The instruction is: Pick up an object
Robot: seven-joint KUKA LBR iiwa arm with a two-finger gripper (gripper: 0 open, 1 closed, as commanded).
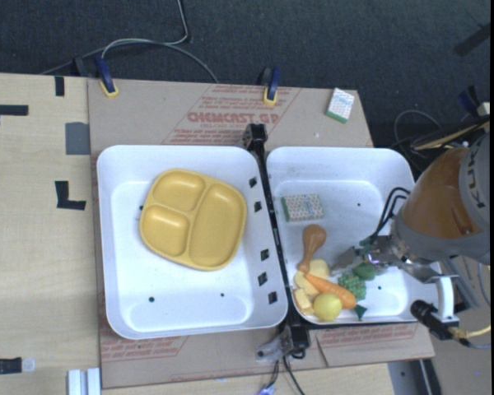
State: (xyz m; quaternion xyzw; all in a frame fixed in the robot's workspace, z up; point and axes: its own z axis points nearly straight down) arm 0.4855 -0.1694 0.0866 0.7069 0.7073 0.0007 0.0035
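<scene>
Over on the right-hand shallow white plastic bin [346, 161], I see my grey two-finger gripper [364, 257] low near the front right corner, just above a green leafy toy vegetable [358, 280]; whether its fingers are spread or closed I cannot tell, since the wrist hides them. Open floor lies along that bin's back half, apart from one small speckled green rectangular sponge [301, 207]. Crowded at its front rim sit one orange toy carrot [329, 286], one yellow toy lemon [328, 306] and one tan wooden spoon-shaped piece [312, 245], touching or nearly so. One matching left-hand white bin [115, 220] holds one glossy yellow three-compartment plate [193, 218], with bare room all around it.
</scene>
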